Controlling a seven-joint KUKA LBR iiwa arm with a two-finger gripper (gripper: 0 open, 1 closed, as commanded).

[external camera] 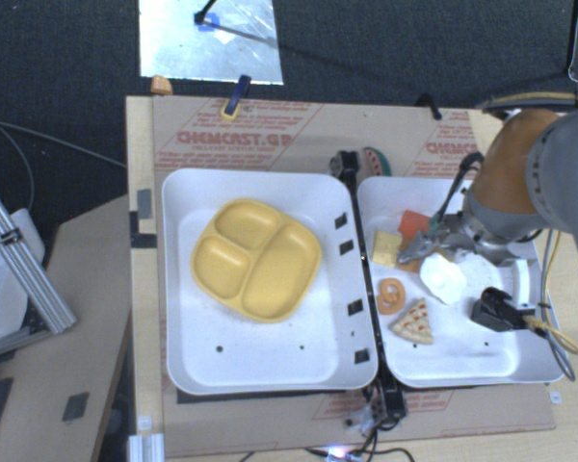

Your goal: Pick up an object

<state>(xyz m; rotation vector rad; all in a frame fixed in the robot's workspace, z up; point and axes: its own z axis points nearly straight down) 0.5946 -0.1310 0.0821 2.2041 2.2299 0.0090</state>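
Observation:
The right bin point(462, 359) holds several toy foods. An orange-red block point(413, 223) lies near its back left, with a yellow block point(385, 248) just in front of it. A pretzel point(391, 295) and a pizza slice point(413, 322) lie nearer the front, and a white rounded piece point(444, 280) sits in the middle. My gripper point(419, 249) is low over the bin, between the orange-red block and the white piece, its tip close to the yellow block. Nothing is visibly held.
The left bin point(202, 354) carries a yellow divided plate point(256, 258). The grey arm with its orange band point(511, 176) reaches in over the right bin's back right corner. A green-rimmed object point(375, 161) sits behind the bins.

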